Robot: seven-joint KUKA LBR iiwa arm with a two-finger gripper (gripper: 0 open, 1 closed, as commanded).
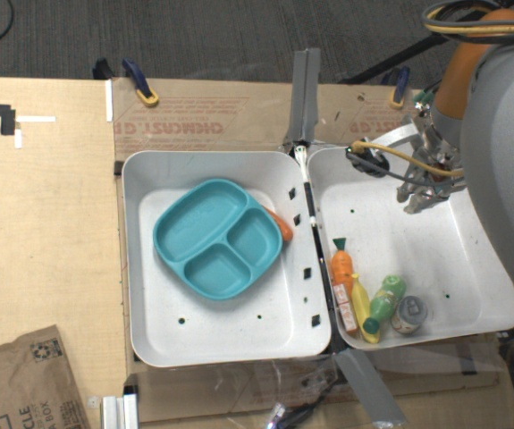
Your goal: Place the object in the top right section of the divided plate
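A teal divided plate [218, 238] with three sections lies tilted in the left bin [145, 320]. An orange object [281, 226] peeks out beside the plate's right rim, partly hidden by it. In the right bin [471, 239] a toy carrot [341, 264], a yellow bottle [361, 304], a green bottle [385, 296] and a grey can [409, 313] lie together near the front. My gripper [424, 195] hangs over the back of the right bin, well apart from those objects and from the plate.
The grey arm [502, 105] with its orange band covers the right bin's far right side. A metal divider post [305, 88] stands between the bins. Blue clamps [139, 80] hold brown cardboard at the back.
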